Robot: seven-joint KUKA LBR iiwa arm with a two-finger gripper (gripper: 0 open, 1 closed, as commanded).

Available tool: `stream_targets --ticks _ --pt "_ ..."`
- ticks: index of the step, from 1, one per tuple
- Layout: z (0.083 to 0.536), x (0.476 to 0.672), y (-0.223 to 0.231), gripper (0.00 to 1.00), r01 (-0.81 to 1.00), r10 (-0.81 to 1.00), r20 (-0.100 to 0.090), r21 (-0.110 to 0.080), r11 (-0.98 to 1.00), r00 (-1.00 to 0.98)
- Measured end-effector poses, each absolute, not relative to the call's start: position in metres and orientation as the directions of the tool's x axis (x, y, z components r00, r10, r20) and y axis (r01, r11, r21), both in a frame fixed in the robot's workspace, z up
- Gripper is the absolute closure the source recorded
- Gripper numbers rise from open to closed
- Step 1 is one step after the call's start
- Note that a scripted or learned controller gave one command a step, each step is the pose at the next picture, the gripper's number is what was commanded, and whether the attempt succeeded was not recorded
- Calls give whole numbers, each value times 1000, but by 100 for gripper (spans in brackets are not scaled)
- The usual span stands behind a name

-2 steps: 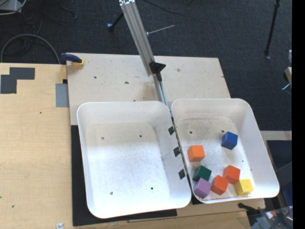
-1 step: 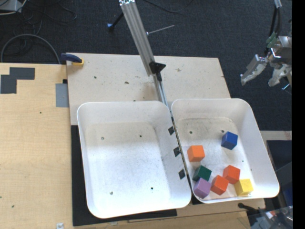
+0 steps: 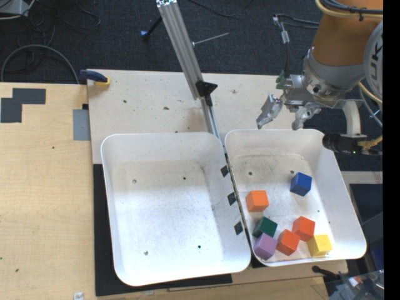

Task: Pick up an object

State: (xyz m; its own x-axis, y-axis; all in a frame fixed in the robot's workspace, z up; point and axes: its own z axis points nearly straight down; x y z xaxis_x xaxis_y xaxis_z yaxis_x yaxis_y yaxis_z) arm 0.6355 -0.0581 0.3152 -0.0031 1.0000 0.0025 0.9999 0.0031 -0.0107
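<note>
Counting the right bin [image 3: 340, 186]: three orange cubes [image 3: 257, 200], one blue, green, purple, yellow each; gripper [image 3: 284, 119] jaws are held apart, clamping nothing.

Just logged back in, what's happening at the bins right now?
The arm's gripper hangs open above the far edge of the right bin, holding nothing. No pick has been made. In that bin lie seven cubes: a blue one, three orange, a green one, a purple one and a yellow one, mostly bunched at the near end.
</note>
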Motion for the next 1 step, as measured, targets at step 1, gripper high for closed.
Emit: stream_targets --ticks 1 --pt "481 639 -78 0 1000 1000 -2 7 4 -4"
